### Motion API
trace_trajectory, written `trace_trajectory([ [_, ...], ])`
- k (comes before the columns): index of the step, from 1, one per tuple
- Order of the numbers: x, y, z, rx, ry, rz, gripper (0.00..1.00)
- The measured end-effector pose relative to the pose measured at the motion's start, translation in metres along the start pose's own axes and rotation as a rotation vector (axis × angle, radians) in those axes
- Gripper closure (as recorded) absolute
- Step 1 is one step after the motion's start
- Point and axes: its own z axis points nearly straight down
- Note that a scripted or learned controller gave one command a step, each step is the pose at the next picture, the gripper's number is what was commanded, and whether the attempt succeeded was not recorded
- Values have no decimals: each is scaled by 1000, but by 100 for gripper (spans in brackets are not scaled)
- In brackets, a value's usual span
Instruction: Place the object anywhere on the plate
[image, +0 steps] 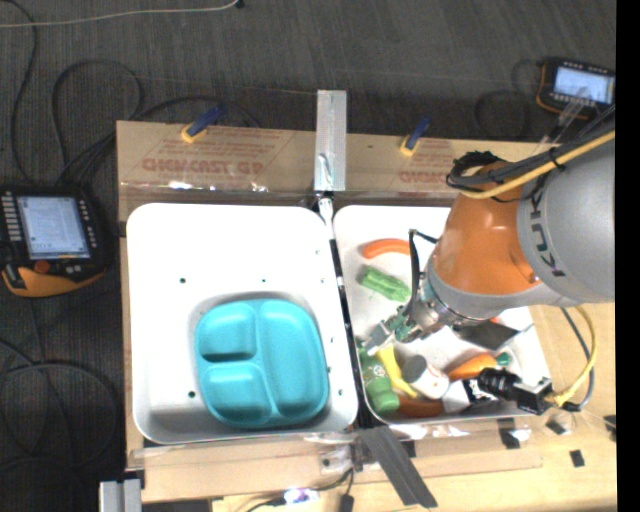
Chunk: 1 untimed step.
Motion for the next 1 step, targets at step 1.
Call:
trace_trajectory([
  [1, 52, 25, -34, 0, -2, -293, 100],
])
